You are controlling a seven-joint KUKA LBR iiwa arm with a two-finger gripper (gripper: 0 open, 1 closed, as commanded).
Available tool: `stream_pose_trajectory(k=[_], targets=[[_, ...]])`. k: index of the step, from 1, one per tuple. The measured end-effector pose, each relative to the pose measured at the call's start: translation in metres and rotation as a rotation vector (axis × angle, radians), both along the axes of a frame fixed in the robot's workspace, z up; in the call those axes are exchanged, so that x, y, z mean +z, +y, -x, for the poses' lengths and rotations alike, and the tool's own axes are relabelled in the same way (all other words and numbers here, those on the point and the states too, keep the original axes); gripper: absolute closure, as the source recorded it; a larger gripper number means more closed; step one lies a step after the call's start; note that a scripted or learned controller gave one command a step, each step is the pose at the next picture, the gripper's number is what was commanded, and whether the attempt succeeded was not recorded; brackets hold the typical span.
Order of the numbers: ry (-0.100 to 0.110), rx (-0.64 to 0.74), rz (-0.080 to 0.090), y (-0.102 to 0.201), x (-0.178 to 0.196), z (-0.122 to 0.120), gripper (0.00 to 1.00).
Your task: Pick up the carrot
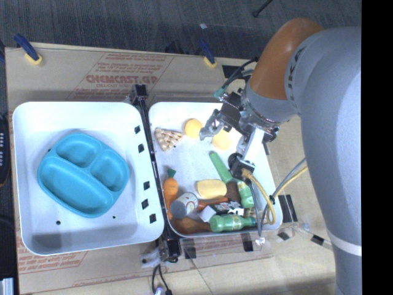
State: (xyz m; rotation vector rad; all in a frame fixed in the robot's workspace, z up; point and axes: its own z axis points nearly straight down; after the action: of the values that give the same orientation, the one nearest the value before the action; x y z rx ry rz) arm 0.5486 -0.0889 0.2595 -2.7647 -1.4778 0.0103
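Arm (331, 103): looms nearest.
Jaws (212, 129): we judge them apart, holding nothing.
Carrot (170, 190): we approach from above, avoiding clutter.

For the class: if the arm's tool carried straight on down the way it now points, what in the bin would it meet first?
Probably the pale yellow piece right under the tool, though depth is hard to judge from above. The carrot lies well off that line, toward the left wall.
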Motion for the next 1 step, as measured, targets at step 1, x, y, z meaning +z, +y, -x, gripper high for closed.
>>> stream_pose_trajectory(k=[1], targets=[[0.010,0.080,-0.003,-0.0111,-0.1659,-0.0164,0.00]])
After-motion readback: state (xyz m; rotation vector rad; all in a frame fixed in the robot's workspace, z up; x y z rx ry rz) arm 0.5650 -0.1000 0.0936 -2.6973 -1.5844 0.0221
